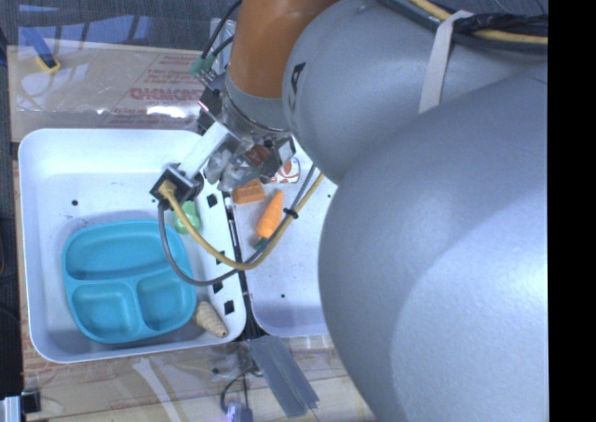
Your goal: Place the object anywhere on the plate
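So the gripper [244, 167] sat low over the seam between the two white bins, and honestly I couldn't tell how the jaws stood, the wrist hardware hid them. Right beside it, in the right bin [289, 304], lay an orange carrot [269, 213], slim and tapered, tilted with its thin end pointing down-left, next to a small orange-brown block [248, 192]. Which one counted as the object, hard to say. A pale green bit [191, 219] peeked out just under the black cable bracket. Further out, the blue plate [126, 288] with three compartments rested in the left bin [42, 215], and a beige cone-shaped shell thing [211, 319] lay just off its lower right corner.
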`<state>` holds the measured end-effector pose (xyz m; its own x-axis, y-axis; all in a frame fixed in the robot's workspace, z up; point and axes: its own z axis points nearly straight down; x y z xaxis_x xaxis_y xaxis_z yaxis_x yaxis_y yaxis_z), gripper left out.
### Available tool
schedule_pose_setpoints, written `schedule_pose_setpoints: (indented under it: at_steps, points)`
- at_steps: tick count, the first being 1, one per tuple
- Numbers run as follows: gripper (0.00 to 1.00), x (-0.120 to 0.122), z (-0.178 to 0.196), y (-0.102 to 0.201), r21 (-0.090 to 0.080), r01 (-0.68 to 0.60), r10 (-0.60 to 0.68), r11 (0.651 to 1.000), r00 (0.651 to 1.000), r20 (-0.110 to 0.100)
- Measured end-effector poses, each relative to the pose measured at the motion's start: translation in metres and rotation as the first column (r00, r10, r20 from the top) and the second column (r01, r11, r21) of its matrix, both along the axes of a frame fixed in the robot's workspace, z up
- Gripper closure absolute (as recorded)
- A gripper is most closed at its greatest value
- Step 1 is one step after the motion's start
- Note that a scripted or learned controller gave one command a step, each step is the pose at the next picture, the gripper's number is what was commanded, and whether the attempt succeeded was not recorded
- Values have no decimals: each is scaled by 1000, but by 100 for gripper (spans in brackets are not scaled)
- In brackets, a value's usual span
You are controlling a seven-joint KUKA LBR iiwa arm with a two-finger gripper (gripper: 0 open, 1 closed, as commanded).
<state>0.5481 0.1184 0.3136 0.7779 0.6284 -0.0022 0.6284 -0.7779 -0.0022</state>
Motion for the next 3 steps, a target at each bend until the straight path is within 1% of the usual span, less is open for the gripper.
schedule_pose_setpoints:
  at_steps: [1,2,3]
  points:
    - [100,49,-107,97,-1,-58,58,998,998,-5]
    - [100,102,-104,102,0,-110,110,994,994,-1]
    - [100,97,42,53,1,197,-197,980,980,4]
